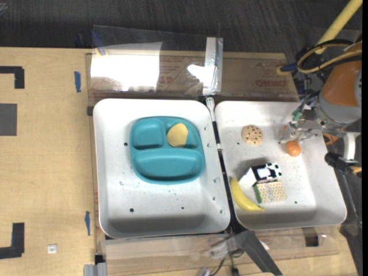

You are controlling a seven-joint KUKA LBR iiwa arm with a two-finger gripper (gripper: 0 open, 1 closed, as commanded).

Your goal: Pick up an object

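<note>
In the right bin [328,211] my gripper [295,134] hangs near the far right side, just above a small orange ball [293,149]. A round speckled cookie [251,134] lies to its left. Toward the front lie a yellow banana [242,196], a black-and-white carton [263,172] and a small patterned box [270,192], all close together. The left bin [109,171] holds a teal divided plate [167,163] with a yellow rounded fruit [177,134] in its far right compartment.
The grey arm with its orange band [342,88] comes in over the right bin's far right corner. A clear plastic sheet [155,68] stands behind the left bin. Cables [316,59] hang at the upper right.
</note>
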